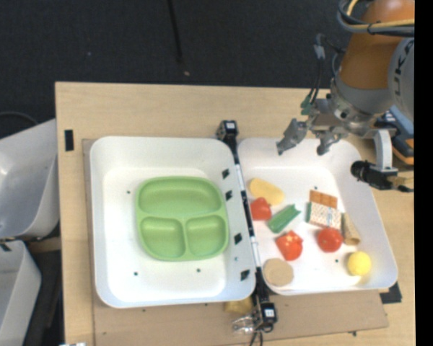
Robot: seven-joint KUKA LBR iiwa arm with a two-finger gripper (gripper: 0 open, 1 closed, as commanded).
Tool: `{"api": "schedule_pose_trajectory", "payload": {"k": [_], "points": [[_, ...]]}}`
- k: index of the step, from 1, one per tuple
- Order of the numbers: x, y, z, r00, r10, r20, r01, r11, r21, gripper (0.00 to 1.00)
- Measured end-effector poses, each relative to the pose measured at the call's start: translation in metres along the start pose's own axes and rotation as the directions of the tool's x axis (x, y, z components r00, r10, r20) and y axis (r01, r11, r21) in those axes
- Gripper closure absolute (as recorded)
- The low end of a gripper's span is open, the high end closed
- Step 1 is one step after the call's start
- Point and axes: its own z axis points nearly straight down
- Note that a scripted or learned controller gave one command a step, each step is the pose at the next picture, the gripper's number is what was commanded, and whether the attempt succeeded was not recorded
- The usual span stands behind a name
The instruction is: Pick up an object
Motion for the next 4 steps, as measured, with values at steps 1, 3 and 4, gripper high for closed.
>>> {"api": "schedule_pose_trajectory", "payload": {"k": [1, 3, 4], "points": [[0.032, -0.087, 0.029, 1.000, 0.001, -0.003, -0.001, 1.000, 0.009, 0.00], [0.102, -0.119, 0.014, 1.000, 0.002, -0.001, -0.002, 1.000, -0.002, 1.00], [0.032, -0.141, -0.166, 1.000, 0.005, 0.003, -0.005, 1.000, -0.021, 1.00]]}}
